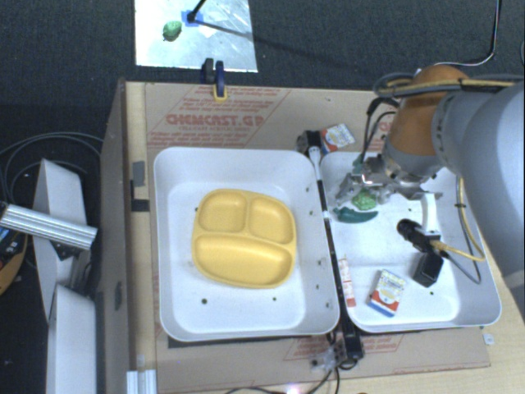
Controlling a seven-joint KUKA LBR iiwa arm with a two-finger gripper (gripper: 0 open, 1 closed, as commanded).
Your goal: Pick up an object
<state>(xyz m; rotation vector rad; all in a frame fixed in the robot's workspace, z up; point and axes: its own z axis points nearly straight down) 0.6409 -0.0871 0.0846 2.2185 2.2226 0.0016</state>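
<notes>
Arm [459,138]: grey, with an orange band above the wrist; it reaches in from the view's right, over the right bin [472,306].
Gripper [361,190]: low over the far left part of the right bin, close to the rim shared with the left bin [176,220].
Gripper state: cannot be told from this view; nothing is seen to be held.
Green object [358,214]: on the bin floor directly at the gripper, on its near side; whether the two touch cannot be told.
Small carton [387,292]: white with orange and blue, well apart from the gripper, toward the near edge of the same bin.
Small packet [336,136]: just beyond the gripper, at the far rim of the right bin.
Yellow divided plate [244,238]: to the view's left of the gripper, across the shared rim, flat in the middle of the left bin.
Narrow wrapper [347,283]: on the shared rim, nearer the camera than the gripper.
</notes>
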